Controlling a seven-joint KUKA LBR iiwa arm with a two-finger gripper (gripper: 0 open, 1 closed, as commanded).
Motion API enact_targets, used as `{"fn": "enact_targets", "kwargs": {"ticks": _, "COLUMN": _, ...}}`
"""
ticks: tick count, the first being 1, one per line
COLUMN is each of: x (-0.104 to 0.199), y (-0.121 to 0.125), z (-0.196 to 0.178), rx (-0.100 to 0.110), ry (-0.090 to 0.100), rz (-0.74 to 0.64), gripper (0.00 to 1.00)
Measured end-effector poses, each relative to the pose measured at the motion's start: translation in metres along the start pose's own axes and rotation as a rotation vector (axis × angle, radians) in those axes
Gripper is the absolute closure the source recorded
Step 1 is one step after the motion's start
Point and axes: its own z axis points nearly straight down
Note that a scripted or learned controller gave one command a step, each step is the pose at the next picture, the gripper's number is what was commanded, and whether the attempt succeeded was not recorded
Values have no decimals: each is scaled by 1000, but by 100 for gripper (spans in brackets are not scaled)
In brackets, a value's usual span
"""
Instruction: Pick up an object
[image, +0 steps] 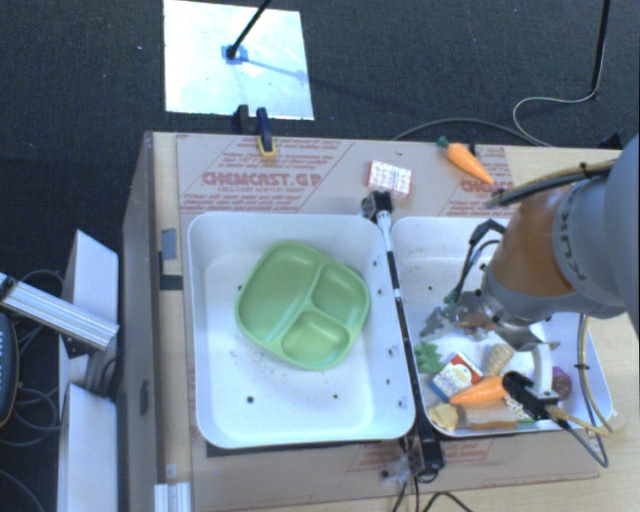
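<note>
The hand hangs low in the right bin, its metal tips above the crowded near end; I cannot tell how far open it is, nor that it grips anything. The carrot, small box and green piece lie touching; a close there may nudge or pinch two, or slip off.
</note>
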Motion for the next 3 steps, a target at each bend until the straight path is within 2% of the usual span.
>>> {"fn": "enact_targets", "kwargs": {"ticks": 1, "x": -59, "y": -26, "z": -55, "rx": -3, "ry": -2, "rz": 2, "gripper": 0}}
{"fn": "enact_targets", "kwargs": {"ticks": 2, "x": -99, "y": -50, "z": 0, "rx": 0, "ry": -1, "rz": 2, "gripper": 0}}
{"fn": "enact_targets", "kwargs": {"ticks": 3, "x": -99, "y": -49, "z": -11, "rx": -4, "ry": -1, "rz": 2, "gripper": 100}}
